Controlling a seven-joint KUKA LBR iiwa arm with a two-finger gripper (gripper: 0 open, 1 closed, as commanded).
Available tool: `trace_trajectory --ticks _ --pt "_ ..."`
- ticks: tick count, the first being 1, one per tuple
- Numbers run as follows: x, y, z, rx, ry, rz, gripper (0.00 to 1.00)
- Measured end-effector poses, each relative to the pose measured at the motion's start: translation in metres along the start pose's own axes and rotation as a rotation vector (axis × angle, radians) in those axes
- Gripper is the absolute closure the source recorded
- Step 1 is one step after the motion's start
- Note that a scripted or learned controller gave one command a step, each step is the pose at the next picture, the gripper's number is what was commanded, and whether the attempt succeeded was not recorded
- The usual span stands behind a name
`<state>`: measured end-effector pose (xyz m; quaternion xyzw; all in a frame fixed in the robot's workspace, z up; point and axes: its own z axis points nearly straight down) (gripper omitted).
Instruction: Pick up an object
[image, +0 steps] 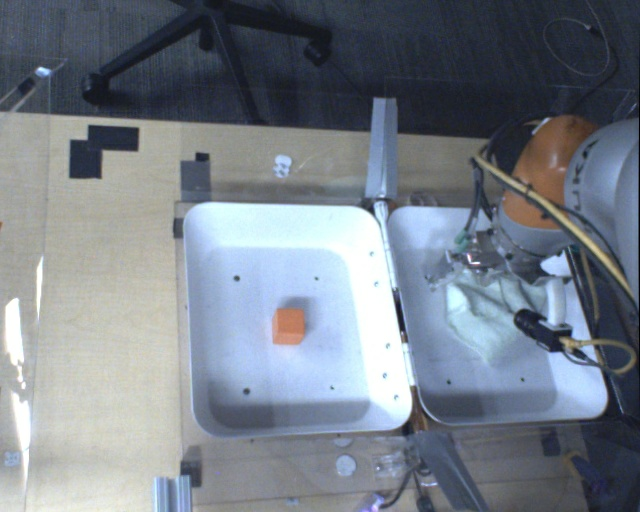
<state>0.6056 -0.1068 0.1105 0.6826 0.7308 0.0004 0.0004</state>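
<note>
An orange cube (289, 326) lies near the middle of the left bin (215, 400). A crumpled white cloth (483, 318) rests in the right bin (500, 405), toward its centre right. My gripper (468, 264) hangs low over the right bin, right at the cloth's upper left edge, under the grey wrist and orange band (545, 170). The wrist and cables cover part of the cloth, so whether the gripper touches it cannot be made out.
A grey metal post (380, 150) stands behind the seam between the two bins. Black cables (545, 330) loop from the arm over the right bin's right side. The wooden bench (90, 330) spreads to the left, with black tape marks (100, 148).
</note>
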Motion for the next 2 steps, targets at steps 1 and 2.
trace_trajectory --ticks 1,2 --pt "0.001 0.002 -0.012 -0.006 -0.001 -0.001 1.0" --pt "0.069 0.038 -0.12 -0.004 0.001 0.156 1.0"
